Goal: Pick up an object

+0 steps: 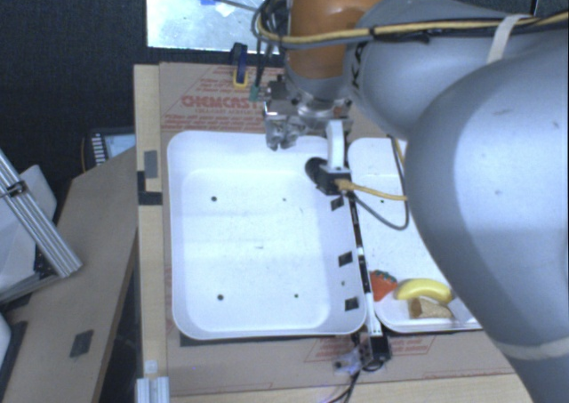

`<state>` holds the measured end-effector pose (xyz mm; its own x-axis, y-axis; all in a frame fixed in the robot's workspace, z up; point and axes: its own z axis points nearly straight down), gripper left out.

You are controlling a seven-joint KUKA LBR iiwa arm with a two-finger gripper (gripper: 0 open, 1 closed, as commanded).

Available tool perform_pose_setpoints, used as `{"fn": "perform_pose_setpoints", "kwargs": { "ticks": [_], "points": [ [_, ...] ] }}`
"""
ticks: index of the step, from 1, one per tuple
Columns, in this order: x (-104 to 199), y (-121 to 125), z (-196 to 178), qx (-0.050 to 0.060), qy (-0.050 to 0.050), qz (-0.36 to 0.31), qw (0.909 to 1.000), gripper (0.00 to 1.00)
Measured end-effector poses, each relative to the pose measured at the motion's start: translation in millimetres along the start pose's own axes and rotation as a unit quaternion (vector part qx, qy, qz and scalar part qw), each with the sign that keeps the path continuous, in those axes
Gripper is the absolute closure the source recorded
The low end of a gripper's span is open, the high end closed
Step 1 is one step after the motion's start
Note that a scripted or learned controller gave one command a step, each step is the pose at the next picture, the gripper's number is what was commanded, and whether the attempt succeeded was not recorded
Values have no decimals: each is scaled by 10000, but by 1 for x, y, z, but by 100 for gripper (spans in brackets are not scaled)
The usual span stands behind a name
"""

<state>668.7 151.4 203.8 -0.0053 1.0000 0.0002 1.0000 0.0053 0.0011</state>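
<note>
My gripper (283, 136) hangs over the far edge of the left white bin (191, 232), below the orange wrist band. Its small metal fingers point down with nothing visible between them. In the right bin (388, 157), at its near corner, lie a yellow banana (423, 288), a red piece (383, 285) and a tan piece (430, 307). The grey arm hides most of the right bin.
A black divider strip (356, 241) runs between the two bins. A yellow cable (378, 194) and a black fitting (320, 172) hang near the divider. Cardboard (209, 99) lies under the bins. An aluminium frame (36, 223) stands at the left.
</note>
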Motion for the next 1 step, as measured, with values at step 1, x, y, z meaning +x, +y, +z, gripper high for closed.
{"fn": "perform_pose_setpoints", "kwargs": {
  "ticks": [1],
  "points": [
    [-1, 0, 0, 0, -1, 7, 10000, 0]
  ]
}}
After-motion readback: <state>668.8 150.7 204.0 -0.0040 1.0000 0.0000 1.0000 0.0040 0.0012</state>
